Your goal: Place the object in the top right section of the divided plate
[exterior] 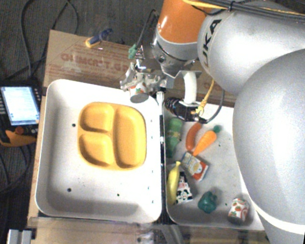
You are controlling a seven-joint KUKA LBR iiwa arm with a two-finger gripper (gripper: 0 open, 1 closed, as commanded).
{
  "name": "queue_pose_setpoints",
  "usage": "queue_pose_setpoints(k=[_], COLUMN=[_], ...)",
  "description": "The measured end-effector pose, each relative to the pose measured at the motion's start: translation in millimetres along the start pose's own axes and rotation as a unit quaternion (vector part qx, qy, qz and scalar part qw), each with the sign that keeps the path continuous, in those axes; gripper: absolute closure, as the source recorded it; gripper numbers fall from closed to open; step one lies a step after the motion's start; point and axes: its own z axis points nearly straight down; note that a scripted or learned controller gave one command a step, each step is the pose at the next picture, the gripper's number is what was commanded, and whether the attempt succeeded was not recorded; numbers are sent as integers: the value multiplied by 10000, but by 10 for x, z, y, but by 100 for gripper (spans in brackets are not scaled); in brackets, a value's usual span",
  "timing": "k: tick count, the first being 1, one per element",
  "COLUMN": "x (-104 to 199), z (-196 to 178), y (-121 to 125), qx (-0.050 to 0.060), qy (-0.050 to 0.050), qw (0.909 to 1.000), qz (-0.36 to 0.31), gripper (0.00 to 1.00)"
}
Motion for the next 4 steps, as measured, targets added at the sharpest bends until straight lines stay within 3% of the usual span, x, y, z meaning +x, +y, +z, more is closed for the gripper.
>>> queue_pose_setpoints(k=[1, 2, 3, 4], x=[-52, 509, 509, 882], z=[408, 275, 276, 549], y=[-164, -26, -27, 180], qx=[8, -3, -2, 3], qy=[10, 0, 1, -1], qw=[9996, 10000, 10000, 9999], qz=[284, 58, 59, 130], gripper=[100, 100, 0, 0])
